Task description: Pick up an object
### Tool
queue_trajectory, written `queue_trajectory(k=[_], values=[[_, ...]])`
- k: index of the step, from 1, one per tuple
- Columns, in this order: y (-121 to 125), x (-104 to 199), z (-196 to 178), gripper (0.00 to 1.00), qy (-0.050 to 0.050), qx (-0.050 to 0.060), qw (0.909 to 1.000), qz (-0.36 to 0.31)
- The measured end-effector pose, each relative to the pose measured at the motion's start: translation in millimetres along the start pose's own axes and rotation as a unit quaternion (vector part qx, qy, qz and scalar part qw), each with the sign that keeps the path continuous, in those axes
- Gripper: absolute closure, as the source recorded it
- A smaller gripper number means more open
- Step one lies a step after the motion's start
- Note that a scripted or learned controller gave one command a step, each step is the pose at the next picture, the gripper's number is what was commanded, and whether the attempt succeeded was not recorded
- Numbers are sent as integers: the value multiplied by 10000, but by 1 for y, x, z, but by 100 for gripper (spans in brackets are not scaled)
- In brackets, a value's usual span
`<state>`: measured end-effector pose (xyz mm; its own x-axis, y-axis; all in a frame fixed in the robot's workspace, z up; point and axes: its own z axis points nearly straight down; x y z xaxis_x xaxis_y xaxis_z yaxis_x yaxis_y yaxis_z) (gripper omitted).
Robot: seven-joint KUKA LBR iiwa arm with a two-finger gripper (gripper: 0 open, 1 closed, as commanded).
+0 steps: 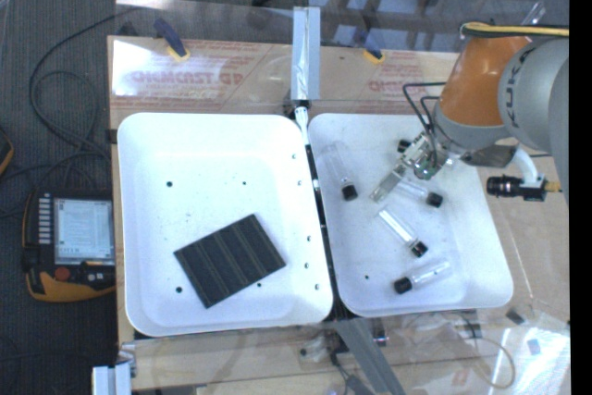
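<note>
Jaws (421,164) low in right bin (481,291), apart or together: can't tell. Clear vial (390,184) touching, just left/below them. Prob. light, slick, brittle, rolls; grab mid-tube, across its width.

Robotics lab: teach pendant (69,245), bins (139,199)

The 2 bins, left (148,153) and right (472,277), look like smooth white plastic with a soft sheen. In the left bin lies a dark ribbed pad (229,259), matt and rubbery. The right bin holds clear tubes (402,231) of glassy plastic with black caps. The arm (518,83) shows glossy orange and matt grey shells. The floor (55,14) is rough grey carpet.
</note>
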<state>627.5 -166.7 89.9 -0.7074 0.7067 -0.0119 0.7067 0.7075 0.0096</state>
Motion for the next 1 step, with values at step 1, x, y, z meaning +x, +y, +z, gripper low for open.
queue_trajectory(k=[1], values=[[20, 64, -1, 0, 15, 9, 9999, -110]])
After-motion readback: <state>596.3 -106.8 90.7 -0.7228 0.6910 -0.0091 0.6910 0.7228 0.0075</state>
